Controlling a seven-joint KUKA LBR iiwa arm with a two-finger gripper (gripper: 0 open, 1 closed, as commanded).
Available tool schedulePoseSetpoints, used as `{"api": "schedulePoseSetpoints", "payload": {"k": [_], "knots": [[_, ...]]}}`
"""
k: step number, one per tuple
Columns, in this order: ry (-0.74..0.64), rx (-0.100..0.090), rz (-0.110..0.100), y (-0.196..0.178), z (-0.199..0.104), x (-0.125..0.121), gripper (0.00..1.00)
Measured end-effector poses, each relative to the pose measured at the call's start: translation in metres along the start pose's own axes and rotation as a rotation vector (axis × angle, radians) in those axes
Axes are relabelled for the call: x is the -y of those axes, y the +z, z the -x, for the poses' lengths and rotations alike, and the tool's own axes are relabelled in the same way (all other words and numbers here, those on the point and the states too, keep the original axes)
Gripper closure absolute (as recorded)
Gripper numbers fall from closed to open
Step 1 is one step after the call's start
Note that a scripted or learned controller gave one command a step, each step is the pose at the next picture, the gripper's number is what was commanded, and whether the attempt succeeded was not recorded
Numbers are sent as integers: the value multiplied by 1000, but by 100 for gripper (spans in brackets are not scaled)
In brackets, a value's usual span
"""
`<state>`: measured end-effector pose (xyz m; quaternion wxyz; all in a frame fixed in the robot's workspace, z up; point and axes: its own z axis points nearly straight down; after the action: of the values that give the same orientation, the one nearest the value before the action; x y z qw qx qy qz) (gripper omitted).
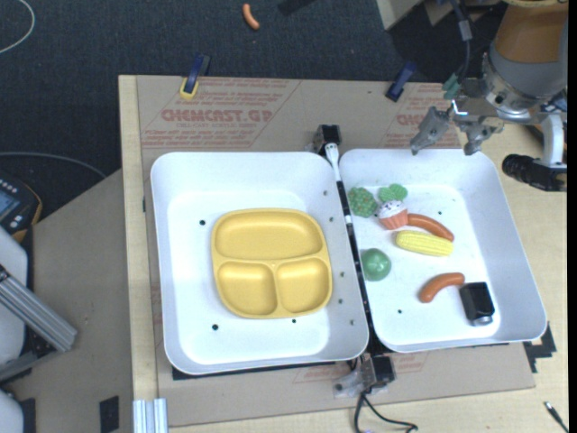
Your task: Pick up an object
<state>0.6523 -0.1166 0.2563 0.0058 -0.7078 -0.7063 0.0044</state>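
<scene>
My gripper (450, 136) hangs above the far rim of the right bin (505, 197), its two fingers spread apart with nothing between them. Below it in that bin lie green broccoli (361, 202), a small cupcake-like toy (391, 213), an orange carrot (430, 226), a yellow corn cob (424, 243), a green ball (375, 263), a red sausage (440, 286) and a black block (477, 301). All of these rest on the bin floor, apart from the gripper.
The left bin (180, 242) holds a yellow divided plate (270, 262). Blue clamps (193, 77) (400, 81) grip the cardboard at the back. A small orange item (251, 16) lies on the dark floor beyond the bench.
</scene>
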Motion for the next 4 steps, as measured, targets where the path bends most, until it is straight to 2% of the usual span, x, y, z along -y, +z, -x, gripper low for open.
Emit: {"api": "schedulePoseSetpoints", "payload": {"k": [1,4], "knots": [[-2,2,14,-8,0,-2,0],[-3,1,8,126,-13,-13,0]]}}
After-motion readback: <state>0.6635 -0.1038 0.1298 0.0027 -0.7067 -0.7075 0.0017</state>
